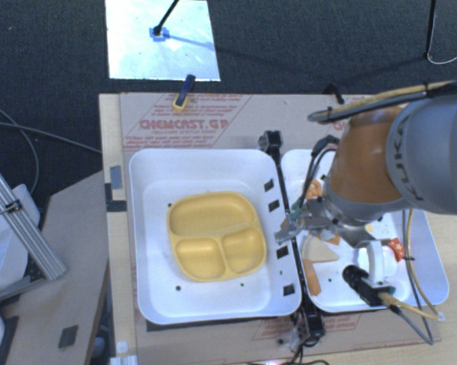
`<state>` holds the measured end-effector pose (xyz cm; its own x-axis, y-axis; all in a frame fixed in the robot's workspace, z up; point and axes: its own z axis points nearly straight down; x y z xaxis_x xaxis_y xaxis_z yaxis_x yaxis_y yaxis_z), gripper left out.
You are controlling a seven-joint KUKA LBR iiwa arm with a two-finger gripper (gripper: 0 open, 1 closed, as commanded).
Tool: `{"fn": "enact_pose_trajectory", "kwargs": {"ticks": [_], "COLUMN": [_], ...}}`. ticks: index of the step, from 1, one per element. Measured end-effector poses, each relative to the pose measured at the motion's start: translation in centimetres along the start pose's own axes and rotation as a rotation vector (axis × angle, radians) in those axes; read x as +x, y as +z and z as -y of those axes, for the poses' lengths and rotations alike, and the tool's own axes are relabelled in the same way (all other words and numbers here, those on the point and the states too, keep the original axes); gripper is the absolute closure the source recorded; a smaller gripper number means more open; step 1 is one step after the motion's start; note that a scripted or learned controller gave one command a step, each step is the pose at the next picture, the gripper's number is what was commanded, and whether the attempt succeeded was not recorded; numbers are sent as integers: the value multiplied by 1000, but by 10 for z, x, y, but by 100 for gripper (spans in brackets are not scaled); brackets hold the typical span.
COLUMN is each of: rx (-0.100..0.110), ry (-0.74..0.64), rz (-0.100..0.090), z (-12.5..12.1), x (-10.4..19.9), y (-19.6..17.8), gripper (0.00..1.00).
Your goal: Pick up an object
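A yellow divided plate [214, 235] lies in the left white bin [150, 181]. The right bin [434, 279] holds small food-like pieces: a tan wedge [318, 250], an orange stick [311, 277] and a small red piece [396, 248]. My gripper [294, 226] hangs low over the divider between the bins, at the right bin's left edge, just above the tan wedge. The grey and orange wrist [366, 169] hides much of the right bin. Nothing shows between the fingers.
A small orange bit [313, 188] peeks out beside the wrist. Black clips [271, 140] sit along the divider. Cables [412, 302] trail over the right bin's front corner. A blue and yellow tool [183, 93] lies on the cardboard behind the bins.
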<state>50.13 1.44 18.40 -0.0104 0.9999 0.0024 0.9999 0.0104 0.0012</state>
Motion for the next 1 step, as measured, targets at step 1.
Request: {"fn": "enact_pose_trajectory", "kwargs": {"ticks": [1], "rx": [-5], "ry": [13], "rz": [6], "z": [-55], "x": [-63], "y": [-1], "gripper": [0]}}
